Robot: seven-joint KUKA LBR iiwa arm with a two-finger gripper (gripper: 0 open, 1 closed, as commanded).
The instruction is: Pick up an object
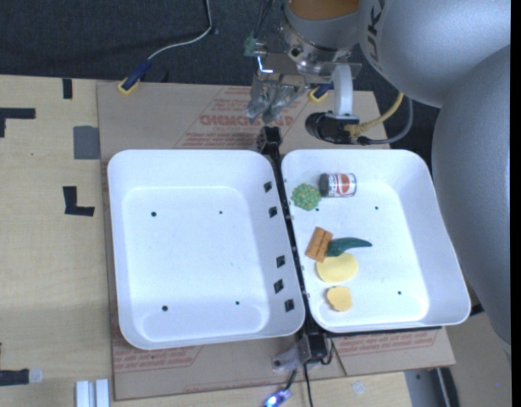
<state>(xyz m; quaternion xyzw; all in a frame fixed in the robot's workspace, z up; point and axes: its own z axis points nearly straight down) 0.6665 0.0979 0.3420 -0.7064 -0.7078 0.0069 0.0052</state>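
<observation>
the gripper (268, 102) hangs above the bins' far edge, its grip state unclear, the can (337, 184) lying in the right bin (412, 236).

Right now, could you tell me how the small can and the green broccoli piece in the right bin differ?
The can is a smooth cylinder lying on its side, while the broccoli piece is a bumpy, rounded clump. The can is white with a red band and dark ends; the broccoli piece is green all over. The can looks slightly longer than the broccoli piece is wide. Both lie close together near the far left corner of the right bin.
</observation>
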